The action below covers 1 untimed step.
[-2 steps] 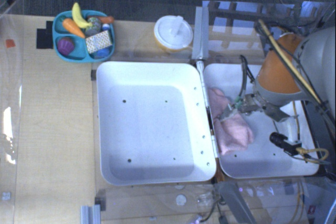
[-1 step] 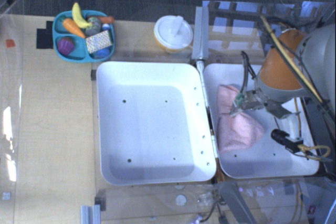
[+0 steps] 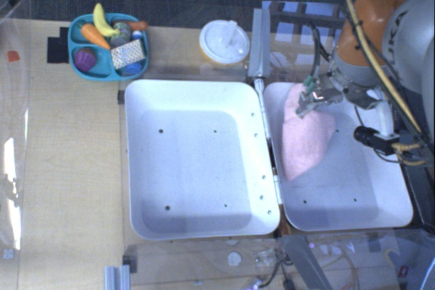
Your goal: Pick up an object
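Where the arm reaches in from the right, the claw (image 3: 314, 96) sits at the upper edge of the pink cloth (image 3: 306, 138); whether it is spread or pinching cannot be told. One cloth lies in the right bin (image 3: 380, 214), against its left wall, with bare floor to the right and below. The left bin (image 3: 197, 159) adjoins it. Beyond on the bench (image 3: 61, 159) stand one blue toy-food tray (image 3: 107, 47) and one white-lidded container (image 3: 224, 42).
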Each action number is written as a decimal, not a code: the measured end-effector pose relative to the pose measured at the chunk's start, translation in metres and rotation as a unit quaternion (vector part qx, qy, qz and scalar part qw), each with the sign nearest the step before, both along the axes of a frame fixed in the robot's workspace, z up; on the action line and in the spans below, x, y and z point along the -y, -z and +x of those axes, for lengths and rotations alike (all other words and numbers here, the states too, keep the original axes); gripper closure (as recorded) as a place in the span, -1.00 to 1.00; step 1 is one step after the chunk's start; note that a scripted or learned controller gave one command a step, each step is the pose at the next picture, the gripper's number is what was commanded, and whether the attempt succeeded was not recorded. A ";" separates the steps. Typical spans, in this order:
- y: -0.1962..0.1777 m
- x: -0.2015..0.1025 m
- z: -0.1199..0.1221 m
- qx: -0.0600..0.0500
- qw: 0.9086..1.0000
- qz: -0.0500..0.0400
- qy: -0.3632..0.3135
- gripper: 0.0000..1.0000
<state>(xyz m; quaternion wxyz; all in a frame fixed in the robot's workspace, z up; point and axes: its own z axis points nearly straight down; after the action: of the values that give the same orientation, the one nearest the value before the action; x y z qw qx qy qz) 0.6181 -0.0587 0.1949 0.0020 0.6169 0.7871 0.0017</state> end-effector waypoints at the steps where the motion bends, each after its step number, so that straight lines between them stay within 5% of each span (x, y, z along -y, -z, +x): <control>1: 0.001 0.000 0.000 -0.001 1.000 0.000 0.000 -1.00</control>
<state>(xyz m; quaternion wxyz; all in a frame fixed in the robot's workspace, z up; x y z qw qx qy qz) 0.6179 -0.0592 0.1942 0.0017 0.6169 0.7870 0.0010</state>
